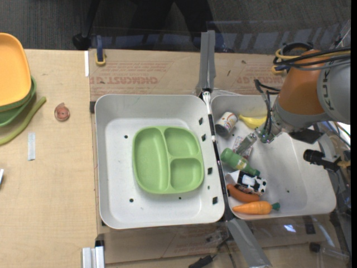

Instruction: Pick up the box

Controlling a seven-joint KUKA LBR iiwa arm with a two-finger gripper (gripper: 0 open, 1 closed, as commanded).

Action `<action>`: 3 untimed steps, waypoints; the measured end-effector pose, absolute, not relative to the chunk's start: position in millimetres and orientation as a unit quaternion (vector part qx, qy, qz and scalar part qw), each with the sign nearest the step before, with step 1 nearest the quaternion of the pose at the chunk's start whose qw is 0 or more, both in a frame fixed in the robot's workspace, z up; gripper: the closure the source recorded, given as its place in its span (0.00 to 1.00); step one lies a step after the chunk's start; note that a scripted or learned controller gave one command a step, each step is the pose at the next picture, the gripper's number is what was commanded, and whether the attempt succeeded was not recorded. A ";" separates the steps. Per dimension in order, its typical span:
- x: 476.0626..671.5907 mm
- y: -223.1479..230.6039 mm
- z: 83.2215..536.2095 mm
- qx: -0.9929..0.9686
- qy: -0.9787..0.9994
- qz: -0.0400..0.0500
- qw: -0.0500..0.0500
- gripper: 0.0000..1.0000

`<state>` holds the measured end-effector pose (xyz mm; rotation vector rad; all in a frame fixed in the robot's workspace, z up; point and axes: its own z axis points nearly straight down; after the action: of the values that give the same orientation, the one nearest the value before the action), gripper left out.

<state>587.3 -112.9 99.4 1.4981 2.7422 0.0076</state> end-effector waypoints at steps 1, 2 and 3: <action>596.3 -103.3 98.5 0.487 0.873 0.001 0.007 0.00; 615.9 -102.1 97.9 0.494 0.870 0.002 0.005 0.00; 647.2 -99.5 97.9 0.374 0.927 0.001 0.005 0.00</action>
<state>647.2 -99.5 97.9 1.1711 2.9037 0.0028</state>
